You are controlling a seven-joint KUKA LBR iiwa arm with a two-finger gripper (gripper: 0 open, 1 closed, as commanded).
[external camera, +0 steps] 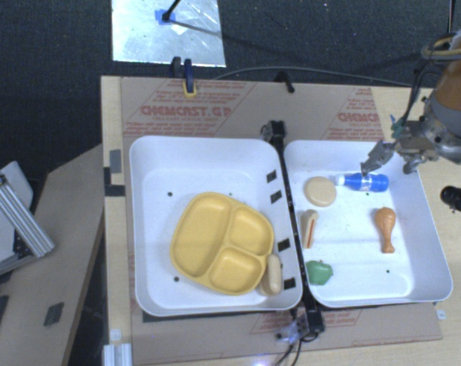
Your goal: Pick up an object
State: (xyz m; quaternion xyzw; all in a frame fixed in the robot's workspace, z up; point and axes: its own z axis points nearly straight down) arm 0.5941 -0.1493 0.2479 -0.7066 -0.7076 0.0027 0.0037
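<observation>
Blue bottle (364, 181) lies just below the spread-fingered tool (391, 157).

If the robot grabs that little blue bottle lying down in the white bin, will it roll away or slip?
Probably a bit of both. The small blue plastic bottle lies on its side on the smooth floor of the right white bin, so a nudge could roll it. Its rounded, shiny-looking body may slip between the gripper fingers. It looks small, likely light and stiff.

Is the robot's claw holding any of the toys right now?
No. The gripper is open above the right bin, with nothing between its fingers. The blue bottle lies just below it.
</observation>
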